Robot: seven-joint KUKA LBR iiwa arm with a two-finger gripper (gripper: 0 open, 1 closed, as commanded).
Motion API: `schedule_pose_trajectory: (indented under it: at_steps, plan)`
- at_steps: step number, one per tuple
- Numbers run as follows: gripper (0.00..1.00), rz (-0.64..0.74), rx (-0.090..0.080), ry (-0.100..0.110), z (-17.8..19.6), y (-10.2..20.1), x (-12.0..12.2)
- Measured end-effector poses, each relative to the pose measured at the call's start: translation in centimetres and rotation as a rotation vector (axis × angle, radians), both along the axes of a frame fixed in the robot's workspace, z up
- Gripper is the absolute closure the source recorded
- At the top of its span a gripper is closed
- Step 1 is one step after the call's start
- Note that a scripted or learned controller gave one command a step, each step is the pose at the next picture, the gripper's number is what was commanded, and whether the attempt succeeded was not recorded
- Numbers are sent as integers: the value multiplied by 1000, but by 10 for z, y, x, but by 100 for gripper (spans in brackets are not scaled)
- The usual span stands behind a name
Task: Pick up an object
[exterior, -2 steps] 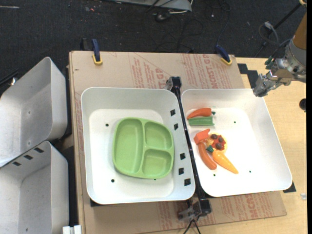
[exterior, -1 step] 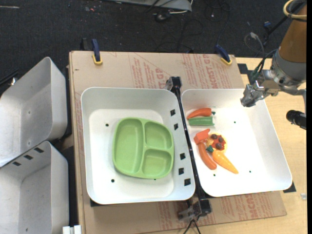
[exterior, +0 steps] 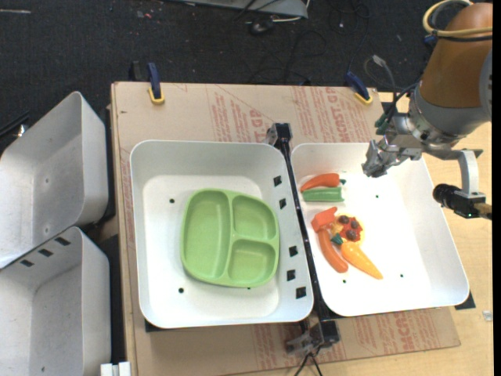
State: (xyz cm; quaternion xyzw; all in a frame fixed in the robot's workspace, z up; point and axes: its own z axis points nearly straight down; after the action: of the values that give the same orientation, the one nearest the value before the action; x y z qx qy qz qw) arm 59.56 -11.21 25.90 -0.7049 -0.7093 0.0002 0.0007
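Far to the gripper's left, the left bin (exterior: 149, 233) holds a green divided plate (exterior: 231, 238), which lies flat near the bin's middle with a band of bare white floor all round it, widest along the left wall. Nearer, still left of the gripper, the two bins meet at a dark divider (exterior: 296, 210) running from top to bottom of the view.

Just past that seam, below and left of the gripper, a red pepper (exterior: 322, 181) lies in the right bin (exterior: 438, 233), with a green piece (exterior: 322, 195) touching it from below. Further below, a cluster of toy vegetables (exterior: 343, 240) sits in a heap: orange-red pieces, a yellow-orange one and small dark bits, touching one another. All of these sit close to the seam side.

The gripper (exterior: 378, 163) hangs over the upper part of the right bin, apart from the pepper, with nothing seen between its fingers; whether they are open or closed I cannot tell. Directly below it and to its right, the bin floor is bare white up to the right wall.
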Motion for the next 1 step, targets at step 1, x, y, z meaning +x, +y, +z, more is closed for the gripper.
schedule_pose_trajectory:
  at_steps: [1]
  plan:
    - [100, -1, 1, 2, -12, 41, -21]
